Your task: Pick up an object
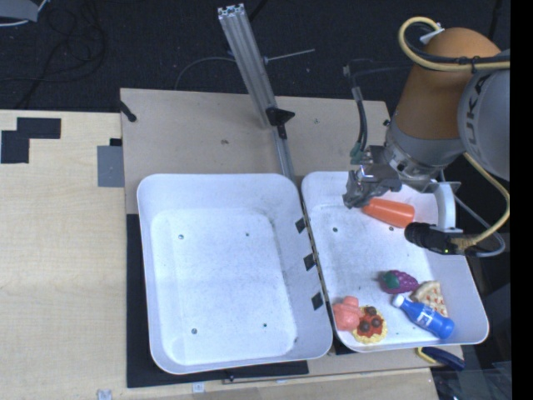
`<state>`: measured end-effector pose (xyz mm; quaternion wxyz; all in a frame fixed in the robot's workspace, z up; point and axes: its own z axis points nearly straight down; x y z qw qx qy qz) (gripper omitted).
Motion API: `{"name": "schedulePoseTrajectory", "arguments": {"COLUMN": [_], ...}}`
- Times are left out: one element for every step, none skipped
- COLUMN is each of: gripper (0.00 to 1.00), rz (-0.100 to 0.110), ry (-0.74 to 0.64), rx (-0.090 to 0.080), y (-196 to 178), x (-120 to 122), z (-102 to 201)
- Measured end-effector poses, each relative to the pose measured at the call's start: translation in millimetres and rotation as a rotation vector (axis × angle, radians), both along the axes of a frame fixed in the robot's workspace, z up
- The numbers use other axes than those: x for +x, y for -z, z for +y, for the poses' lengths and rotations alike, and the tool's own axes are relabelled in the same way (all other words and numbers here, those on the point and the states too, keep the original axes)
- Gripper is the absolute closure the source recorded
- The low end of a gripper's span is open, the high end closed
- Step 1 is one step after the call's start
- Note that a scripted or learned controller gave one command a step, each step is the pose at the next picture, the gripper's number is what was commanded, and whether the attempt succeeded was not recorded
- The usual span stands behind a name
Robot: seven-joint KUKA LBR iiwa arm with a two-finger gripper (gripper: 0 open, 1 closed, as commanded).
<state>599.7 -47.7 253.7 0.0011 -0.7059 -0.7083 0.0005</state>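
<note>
My gripper (359, 193) hangs over the far left part of the right bin (358, 248), below the orange-banded wrist. An orange carrot-shaped toy (390, 212) lies just to its right, its narrow end touching or right beside the gripper tip; whether it is held is not visible. Near the bin's front sit a purple toy (399, 281), a waffle-like wedge (430, 294), a blue bottle (425, 317), a pink-red toy (346, 312) and a small fruit tart (370, 327).
The left bin (166, 223) adjoins the right one along a seam with black clips (309, 261). A slanted aluminium post (252, 65) rises behind the bins. A black cylinder with cable (433, 237) sticks out over the right bin's right side.
</note>
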Motion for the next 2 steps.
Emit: {"name": "schedulePoseTrajectory", "arguments": {"gripper": [1.0,1.0], "rz": [-0.001,0.0], "ry": [0.001,0.0], "rx": [0.0,0.0], "y": [6.7,21.7], "x": [6.7,25.7], "z": [44.8,97.4]}}
